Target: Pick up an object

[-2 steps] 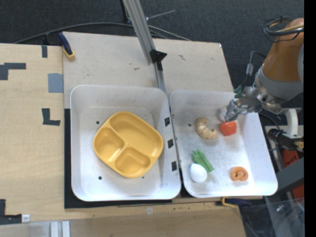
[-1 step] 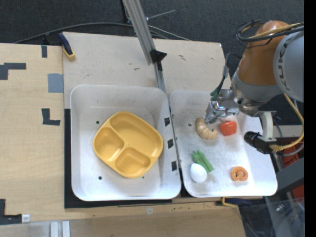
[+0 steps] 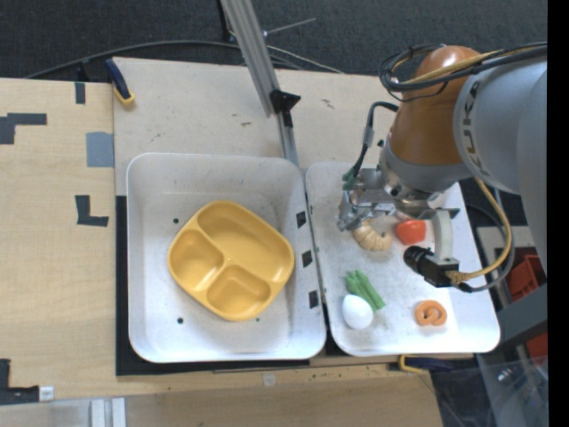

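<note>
My gripper (image 3: 363,218) is lowered into the right bin (image 3: 471,332), right over a tan, lumpy object (image 3: 373,237) that pokes out from under it. A red object (image 3: 411,231) lies just to the right of that, partly under the wrist. Nearer the front lie a green leafy piece (image 3: 364,289), a white egg-like object (image 3: 357,311) and an orange ring-shaped piece (image 3: 431,314). The arm's grey body and orange band (image 3: 436,105) cover the bin's back part.
The left bin (image 3: 151,238) holds a yellow divided plate (image 3: 231,259). A metal pole (image 3: 258,56) slants down to the gap between the bins. Black cables loop around the wrist and near the right bin's right rim.
</note>
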Robot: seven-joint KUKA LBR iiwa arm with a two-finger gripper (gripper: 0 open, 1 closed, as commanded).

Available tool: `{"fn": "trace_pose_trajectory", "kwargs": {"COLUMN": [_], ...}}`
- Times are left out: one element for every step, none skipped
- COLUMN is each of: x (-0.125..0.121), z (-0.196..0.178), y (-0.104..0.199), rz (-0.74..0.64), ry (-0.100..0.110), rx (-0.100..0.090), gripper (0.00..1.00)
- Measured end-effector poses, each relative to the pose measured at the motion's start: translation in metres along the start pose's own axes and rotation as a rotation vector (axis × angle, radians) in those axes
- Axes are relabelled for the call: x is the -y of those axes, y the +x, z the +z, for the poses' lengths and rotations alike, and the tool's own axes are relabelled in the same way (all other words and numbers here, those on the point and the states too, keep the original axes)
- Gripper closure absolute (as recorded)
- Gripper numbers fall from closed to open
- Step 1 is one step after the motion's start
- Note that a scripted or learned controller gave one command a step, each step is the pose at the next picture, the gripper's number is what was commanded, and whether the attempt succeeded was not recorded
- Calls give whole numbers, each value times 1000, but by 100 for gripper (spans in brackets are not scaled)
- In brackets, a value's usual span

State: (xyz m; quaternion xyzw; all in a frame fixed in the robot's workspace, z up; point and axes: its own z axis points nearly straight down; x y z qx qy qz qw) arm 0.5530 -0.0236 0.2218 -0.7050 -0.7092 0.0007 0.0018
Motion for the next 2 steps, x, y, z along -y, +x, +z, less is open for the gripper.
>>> {"fn": "trace_pose_trajectory", "kwargs": {"x": [-3, 7], "z": [6, 3], "y": [47, 103], "rz": [0, -2], "ry": [0, 0], "rx": [0, 0], "gripper": [100, 100]}}
